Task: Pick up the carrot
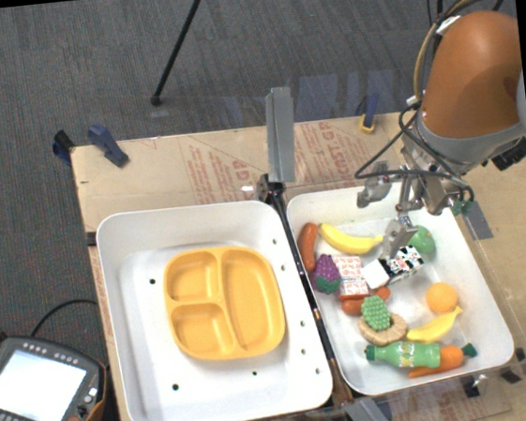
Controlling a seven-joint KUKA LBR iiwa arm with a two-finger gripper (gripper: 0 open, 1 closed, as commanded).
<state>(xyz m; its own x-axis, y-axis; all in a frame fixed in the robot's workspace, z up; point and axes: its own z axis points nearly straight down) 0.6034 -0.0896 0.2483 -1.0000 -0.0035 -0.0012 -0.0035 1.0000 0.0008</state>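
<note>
1. A bench (183,171) seen from above carries two shallow white bins side by side.
2. The left bin (124,315) holds a yellow three-part plate (224,303), lying flat near its middle.
3. The right bin (482,269) holds a crowd of toy foods.
4. The carrot (443,362) lies at the near right corner of the right bin, orange with a green tip pointing right, touching the near side of a green bottle (408,354).
5. A banana (437,326) sits just behind the bottle, and an orange (442,298) just behind that.
6. Mid-bin are a biscuit with a green top (380,322), a purple grape bunch (326,272) and a small red-and-white box (351,275).
7. At the far side lie a second banana (349,239), a sausage (306,244) and a green fruit (421,241).
8. The arm (470,77) reaches in from the right, over the far right part of the right bin.
9. The end effector (400,236) hangs over a black-and-white box (401,262), well apart from the carrot.
10. Whether its fingers are wide or narrow cannot be told.
</note>
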